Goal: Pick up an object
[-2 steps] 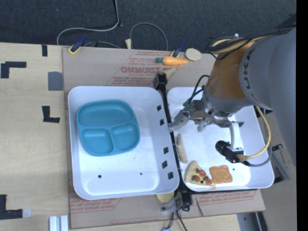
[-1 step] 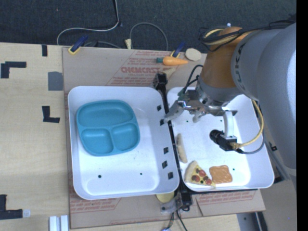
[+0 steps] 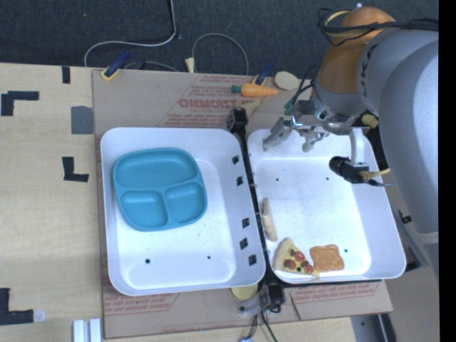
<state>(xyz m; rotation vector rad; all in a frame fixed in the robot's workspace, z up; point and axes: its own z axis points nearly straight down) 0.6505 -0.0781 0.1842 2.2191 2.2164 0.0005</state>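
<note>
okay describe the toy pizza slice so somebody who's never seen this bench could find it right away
Start at the right-hand shallow white bin and go to its near edge. The triangular toy pizza slice, pale crust with red and dark toppings, lies there by the bin's near left corner. Right of it lies a plain orange-brown toast-like square piece and above it a slim pale beige piece; the slice alone is dotted with toppings.

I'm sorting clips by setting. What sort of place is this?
Probably a robotics lab bench: a grey arm with its tool over two white bins, toy food like a pizza slice, and cardboard under the bins with loose cables behind.
</note>
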